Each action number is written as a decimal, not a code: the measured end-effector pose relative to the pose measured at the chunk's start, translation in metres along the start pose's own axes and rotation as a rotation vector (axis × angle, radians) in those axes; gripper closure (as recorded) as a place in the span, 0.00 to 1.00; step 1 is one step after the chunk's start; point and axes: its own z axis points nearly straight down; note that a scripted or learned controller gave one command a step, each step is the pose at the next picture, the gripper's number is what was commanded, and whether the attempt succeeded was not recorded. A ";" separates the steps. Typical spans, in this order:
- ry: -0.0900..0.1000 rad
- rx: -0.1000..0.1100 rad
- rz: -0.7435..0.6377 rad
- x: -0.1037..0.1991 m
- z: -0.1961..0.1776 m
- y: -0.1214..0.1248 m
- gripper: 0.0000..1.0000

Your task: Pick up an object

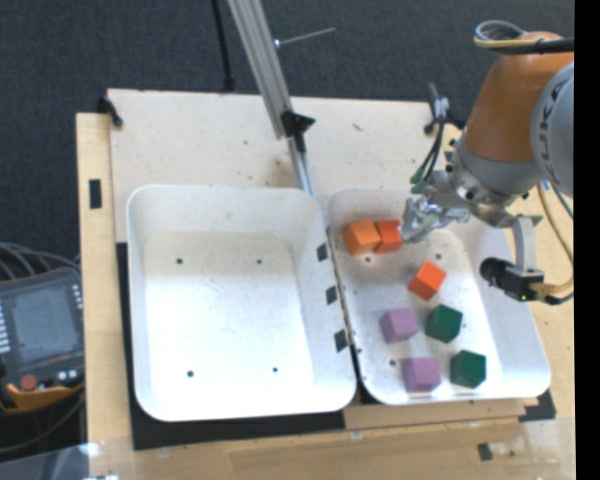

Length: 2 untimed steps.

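End effector (417, 220) just right of orange blocks (372, 236), grip state unclear

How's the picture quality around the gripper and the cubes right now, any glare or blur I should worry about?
Camera view: lighting is even and soft, with no strong glare on the right bin; the cubes read clearly by colour; the gripper beside the orange cubes is small and slightly soft, so its fingertips are hard to resolve; shadows are faint.
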 end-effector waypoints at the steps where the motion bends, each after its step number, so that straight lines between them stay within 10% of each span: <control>1: 0.003 0.003 -0.004 0.054 -0.009 -0.015 1.00; 2: 0.003 0.004 -0.005 0.103 -0.017 -0.034 1.00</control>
